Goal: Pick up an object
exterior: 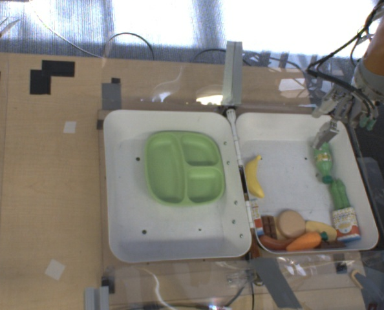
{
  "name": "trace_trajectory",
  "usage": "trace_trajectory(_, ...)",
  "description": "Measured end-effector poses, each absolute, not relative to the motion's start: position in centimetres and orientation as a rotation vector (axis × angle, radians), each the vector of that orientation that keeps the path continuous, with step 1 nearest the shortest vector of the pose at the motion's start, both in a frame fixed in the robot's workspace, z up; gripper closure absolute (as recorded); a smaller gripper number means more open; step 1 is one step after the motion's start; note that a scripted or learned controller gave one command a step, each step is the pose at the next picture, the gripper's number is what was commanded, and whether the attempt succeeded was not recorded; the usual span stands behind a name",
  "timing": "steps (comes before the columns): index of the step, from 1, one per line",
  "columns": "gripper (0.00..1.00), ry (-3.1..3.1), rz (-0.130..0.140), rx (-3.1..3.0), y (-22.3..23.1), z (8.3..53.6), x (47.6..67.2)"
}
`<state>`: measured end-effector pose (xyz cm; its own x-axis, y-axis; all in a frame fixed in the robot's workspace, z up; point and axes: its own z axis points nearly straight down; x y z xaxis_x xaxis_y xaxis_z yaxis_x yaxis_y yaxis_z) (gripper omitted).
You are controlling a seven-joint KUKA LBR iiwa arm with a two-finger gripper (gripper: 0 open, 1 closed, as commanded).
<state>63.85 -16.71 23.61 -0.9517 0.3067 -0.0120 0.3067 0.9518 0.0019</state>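
While the arm reaches in from 3 o'clock, the contents stand as follows.
Table (43, 192): pale wood, bearing two white bins side by side.
Left bin (124, 231): holds a green divided plate (183, 168) near its centre.
Right bin (279, 147): holds the loose objects.
Banana (254, 175): at the bin's 9 o'clock edge, beside the divider.
Green bottle (323, 161): at 2 o'clock, lying just below the end effector.
Green-topped carton (342, 208): at 4 o'clock, along the right wall.
Cluster at 6 o'clock: round tan piece (291, 224), orange carrot (304, 241), other small items touching.
End effector (326, 133): over the bin's 2 o'clock corner, tip at the bottle's top; finger opening cannot be told; nothing visibly held.
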Motion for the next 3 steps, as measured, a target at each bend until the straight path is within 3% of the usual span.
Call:
trace_trajectory(1,0.0,3.106,-0.003,0.336,-19.0,9.1,65.3)
trace_trajectory(2,0.0,3.099,-0.001,0.441,-20.5,9.9,63.4)
trace_trajectory(3,0.0,3.082,0.003,0.554,-16.9,8.8,64.6)
